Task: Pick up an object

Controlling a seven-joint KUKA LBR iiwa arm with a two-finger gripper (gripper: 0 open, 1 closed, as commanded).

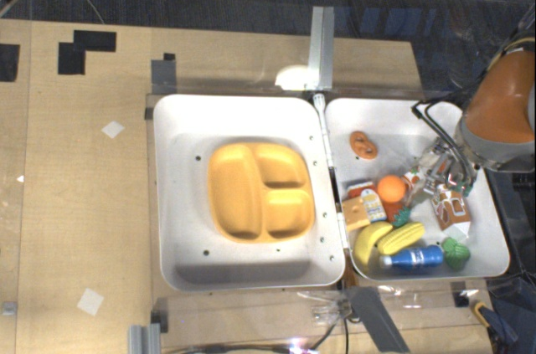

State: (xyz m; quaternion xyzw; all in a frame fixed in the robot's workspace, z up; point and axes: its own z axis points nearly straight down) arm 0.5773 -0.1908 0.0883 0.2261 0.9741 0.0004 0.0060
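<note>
Camera view: smooth yellow plastic divided tray [257, 191] lies in left white bin [172, 202]. Right white bin [381, 120] holds toy clutter: curved bananas [387, 238], blue bottle [414, 259], round orange [391, 188]. Metal gripper [437, 173] hovers beside orange; grip state cannot be told.

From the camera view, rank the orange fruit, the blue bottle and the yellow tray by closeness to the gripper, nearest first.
1. Orange fruit, right bin, just left of the gripper.
2. Blue bottle, along the right bin's front edge.
3. Yellow tray, in the left bin.
</note>
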